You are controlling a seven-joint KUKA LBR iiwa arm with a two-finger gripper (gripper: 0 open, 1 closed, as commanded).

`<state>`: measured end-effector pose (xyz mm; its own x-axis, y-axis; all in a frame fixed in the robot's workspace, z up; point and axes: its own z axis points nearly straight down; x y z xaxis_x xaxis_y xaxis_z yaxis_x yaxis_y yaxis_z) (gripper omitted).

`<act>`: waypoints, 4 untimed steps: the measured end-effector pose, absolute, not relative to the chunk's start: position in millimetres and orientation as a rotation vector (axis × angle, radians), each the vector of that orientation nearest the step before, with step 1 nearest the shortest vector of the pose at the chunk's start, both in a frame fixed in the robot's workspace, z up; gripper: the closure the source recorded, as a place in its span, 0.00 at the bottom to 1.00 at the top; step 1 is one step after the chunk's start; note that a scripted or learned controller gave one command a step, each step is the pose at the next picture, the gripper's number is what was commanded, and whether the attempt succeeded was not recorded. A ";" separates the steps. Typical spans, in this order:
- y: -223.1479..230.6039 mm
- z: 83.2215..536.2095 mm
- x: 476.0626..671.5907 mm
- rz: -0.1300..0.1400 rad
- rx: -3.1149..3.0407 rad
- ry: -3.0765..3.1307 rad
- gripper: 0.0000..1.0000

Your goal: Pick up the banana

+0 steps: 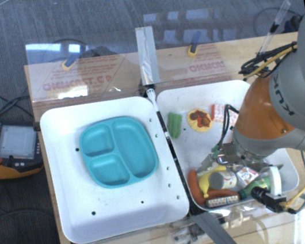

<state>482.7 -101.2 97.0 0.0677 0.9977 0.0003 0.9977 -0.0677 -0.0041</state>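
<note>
Gripper (225,161) sits low over the banana (205,182) in the right bin (177,97); finger opening unreadable.

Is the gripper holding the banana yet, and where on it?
Cannot tell. The gripper sits low over the pile in the right bin, by the banana, but the wrist hides any contact.

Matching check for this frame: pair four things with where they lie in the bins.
Things:
1. teal divided plate
2. green item
3. pizza-like round toy
4. gripper

Places:
A. right bin, far middle
B. over the pile at the right bin's near end
C. left bin, middle
D. right bin, by the divider

Pairs: 1-C, 2-D, 3-A, 4-B
</note>
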 end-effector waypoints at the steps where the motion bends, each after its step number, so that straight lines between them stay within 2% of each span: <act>1: -100.3 105.2 482.7 0.004 -2.290 -2.142 1.00; 2: -159.4 91.7 513.1 -0.014 -2.187 -2.263 1.00; 3: -160.9 90.6 513.7 -0.012 -2.194 -2.266 0.00; 4: -104.1 90.7 492.9 -0.011 -2.205 -2.259 0.00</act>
